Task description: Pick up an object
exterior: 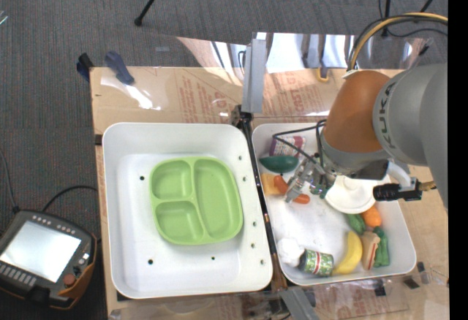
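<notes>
My gripper (302, 187) hangs low over the left part of the right bin (406, 238), with the orange wrist band above it. An orange piece (276, 183) lies just left of it and a small red-orange bit (300, 199) sits right under its tip. A dark green item (279, 163) lies a little up and left. A white dish (349, 196) touches the gripper's right side. Along the bin's near side lie a white crumpled lump (290, 249), a green-labelled can (316, 261), a banana (351, 253) and a carrot (372, 218).
The left bin (124, 165) holds a light green divided plate (196, 199). A metal post (252, 85) stands at the far end between the bins. A teach pendant (44, 256) lies at the lower left, off the bench. A blue item (117, 67) lies at the bench's far left corner.
</notes>
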`<state>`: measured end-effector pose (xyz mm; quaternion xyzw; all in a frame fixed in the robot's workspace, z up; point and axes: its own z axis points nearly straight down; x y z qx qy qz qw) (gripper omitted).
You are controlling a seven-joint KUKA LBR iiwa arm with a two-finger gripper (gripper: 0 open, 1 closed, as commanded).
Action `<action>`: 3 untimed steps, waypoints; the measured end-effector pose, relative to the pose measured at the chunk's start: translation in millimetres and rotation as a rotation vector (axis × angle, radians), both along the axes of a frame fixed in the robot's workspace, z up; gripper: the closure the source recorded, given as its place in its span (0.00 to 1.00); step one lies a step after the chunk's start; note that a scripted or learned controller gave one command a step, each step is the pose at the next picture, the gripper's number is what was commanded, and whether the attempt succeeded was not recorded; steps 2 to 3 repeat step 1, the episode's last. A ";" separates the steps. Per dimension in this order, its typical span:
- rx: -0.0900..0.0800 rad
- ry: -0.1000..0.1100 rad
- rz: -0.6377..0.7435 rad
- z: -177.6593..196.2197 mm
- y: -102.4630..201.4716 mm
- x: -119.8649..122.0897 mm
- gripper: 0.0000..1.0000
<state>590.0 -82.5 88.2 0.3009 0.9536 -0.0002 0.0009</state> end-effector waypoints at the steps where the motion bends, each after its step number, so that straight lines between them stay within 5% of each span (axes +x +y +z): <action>1: 0.001 -0.014 -0.107 139.8 41.3 29.6 1.00; 3: 0.001 -0.014 -0.107 139.8 41.3 29.6 1.00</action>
